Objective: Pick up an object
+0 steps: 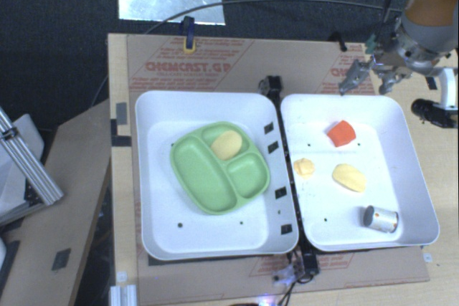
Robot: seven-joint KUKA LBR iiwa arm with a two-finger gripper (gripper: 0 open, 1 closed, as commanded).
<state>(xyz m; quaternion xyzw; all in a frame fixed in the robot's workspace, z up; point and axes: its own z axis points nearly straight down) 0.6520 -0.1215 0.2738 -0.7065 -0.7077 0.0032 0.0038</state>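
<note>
Two white bins are sitting side by side on the bench. The gripper (pixel 368 81) is hovering over the back rim of the right bin (pixel 409 154), at about one o'clock from the view's centre, its two fingers spread apart and holding nothing. Inside that bin an orange block (pixel 342 132) is lying at twelve o'clock, a yellow lump (pixel 349 177) mid-bin, a smaller yellow piece (pixel 304 167) at nine o'clock and a metal can (pixel 379 218) at five o'clock. In the left bin (pixel 154 175) a green tray (pixel 208 179) is carrying a yellow piece (pixel 227 145).

Fixed overhead slant onto both bins (pixel 215 100)
</note>
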